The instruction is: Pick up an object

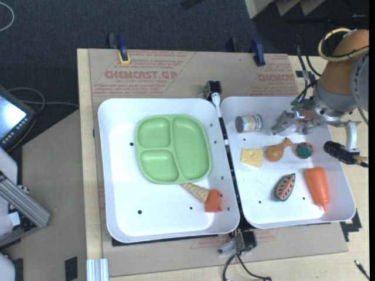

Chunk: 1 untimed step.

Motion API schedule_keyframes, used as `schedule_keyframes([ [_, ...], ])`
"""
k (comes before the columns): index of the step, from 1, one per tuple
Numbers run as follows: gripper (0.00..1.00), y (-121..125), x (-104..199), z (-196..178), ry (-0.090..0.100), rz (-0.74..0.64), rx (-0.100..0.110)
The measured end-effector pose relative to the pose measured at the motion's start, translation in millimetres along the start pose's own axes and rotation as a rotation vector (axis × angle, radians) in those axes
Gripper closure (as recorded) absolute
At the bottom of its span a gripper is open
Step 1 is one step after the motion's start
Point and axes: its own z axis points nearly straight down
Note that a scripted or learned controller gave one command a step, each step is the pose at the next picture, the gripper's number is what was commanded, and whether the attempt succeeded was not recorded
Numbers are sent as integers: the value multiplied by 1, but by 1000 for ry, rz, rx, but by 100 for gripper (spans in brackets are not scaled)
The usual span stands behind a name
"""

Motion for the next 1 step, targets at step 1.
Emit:
schedule_keyframes([
  [1, 100, 2, 0, -15, -3, -1, -7],
])
